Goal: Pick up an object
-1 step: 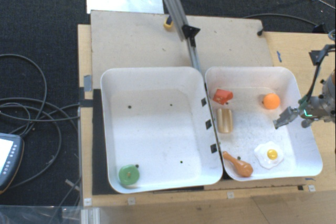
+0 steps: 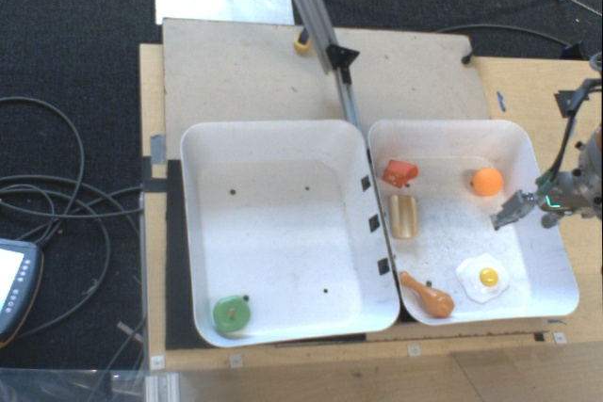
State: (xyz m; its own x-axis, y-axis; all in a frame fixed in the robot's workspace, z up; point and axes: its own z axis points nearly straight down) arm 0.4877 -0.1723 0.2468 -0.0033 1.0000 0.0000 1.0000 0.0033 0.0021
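A: What lay nearest the lens?

B: The green round piece [image 2: 231,313], in the front corner of the left bin [image 2: 273,141], alone there and far from the fried egg [image 2: 483,279].

A: And that egg was your landmark?

B: Yes. It sat flat on the floor of the right bin [image 2: 518,141], white with a yellow yolk. Just to its left lay an orange-brown drumstick shape [image 2: 427,294], slanted. Up and to the left of the egg stood a tan cylinder [image 2: 403,216], and beyond that a red block [image 2: 399,171]. An orange ball [image 2: 486,182] rested straight back from the egg.

A: Where was the gripper [image 2: 500,217]?

B: Just up and right of the egg, over the bin's right rim, between egg and ball, touching neither. Nothing was in it.

A: Open or closed?

B: I could not tell; the tip was a small grey blur.
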